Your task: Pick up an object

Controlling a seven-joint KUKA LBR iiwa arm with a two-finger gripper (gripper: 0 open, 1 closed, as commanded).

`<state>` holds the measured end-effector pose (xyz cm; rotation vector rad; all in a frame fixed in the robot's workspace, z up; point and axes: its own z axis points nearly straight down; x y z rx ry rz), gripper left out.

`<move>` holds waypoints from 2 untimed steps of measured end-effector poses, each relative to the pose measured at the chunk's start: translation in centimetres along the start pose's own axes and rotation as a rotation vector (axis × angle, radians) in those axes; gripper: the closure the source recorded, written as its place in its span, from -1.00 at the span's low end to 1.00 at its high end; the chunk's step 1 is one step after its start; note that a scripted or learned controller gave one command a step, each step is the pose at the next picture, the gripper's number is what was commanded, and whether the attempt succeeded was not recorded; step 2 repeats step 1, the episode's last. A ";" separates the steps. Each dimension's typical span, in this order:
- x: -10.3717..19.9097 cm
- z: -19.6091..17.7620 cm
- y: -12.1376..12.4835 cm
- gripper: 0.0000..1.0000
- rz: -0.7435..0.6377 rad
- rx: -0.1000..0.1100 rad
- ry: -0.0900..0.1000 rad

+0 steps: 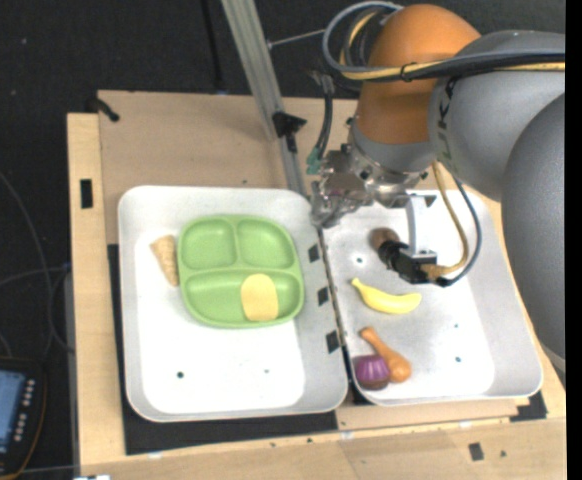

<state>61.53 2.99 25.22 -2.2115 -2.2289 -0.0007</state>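
Observation:
My gripper (328, 206) hangs over the far left corner of the right bin (471, 368), close to the divider between the bins. Nothing shows in its grasp. In the right bin lie a yellow banana (387, 299), a brown object (381, 238) partly behind a black cable fitting, and a purple and orange toy vegetable (379, 365) near the front edge. The banana is below and to the right of the gripper, apart from it.
The left bin (221, 378) holds a green divided plate (236, 253) with a yellow piece (260, 297) in its front compartment, and a tan cone (165, 258) beside the plate. A slanted metal post (256, 63) rises behind the bins. The arm's bulk covers the right bin's far right.

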 end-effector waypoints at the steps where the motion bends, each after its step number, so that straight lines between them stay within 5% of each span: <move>1: 5.3 1.0 -2.0 1.00 0.000 0.000 0.000; 2: 5.3 1.0 -2.0 1.00 0.000 0.000 0.000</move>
